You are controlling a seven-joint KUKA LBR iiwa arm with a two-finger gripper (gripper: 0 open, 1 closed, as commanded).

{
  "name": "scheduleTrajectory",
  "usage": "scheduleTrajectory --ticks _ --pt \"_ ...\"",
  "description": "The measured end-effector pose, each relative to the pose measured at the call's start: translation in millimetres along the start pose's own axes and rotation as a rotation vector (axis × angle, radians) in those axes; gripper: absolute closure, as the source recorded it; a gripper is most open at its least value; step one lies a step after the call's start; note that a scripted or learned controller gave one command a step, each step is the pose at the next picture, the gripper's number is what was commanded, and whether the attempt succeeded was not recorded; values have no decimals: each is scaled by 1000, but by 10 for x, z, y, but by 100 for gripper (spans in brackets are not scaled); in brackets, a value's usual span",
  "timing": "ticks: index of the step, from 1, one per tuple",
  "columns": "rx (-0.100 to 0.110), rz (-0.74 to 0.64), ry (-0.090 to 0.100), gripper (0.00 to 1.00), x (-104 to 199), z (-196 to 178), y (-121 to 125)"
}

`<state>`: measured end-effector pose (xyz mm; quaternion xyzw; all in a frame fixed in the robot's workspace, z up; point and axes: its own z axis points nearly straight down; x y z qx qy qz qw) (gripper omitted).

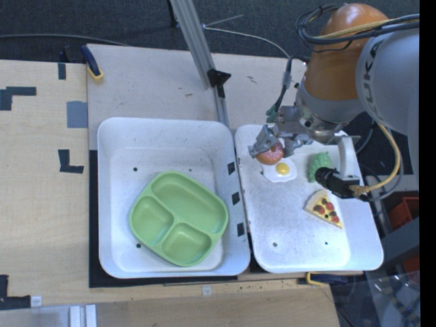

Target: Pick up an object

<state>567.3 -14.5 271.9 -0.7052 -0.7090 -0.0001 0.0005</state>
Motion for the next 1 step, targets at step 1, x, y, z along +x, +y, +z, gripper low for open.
scheduleTrajectory --ticks 1 --pt "2 -1 0 100 537 205 191"
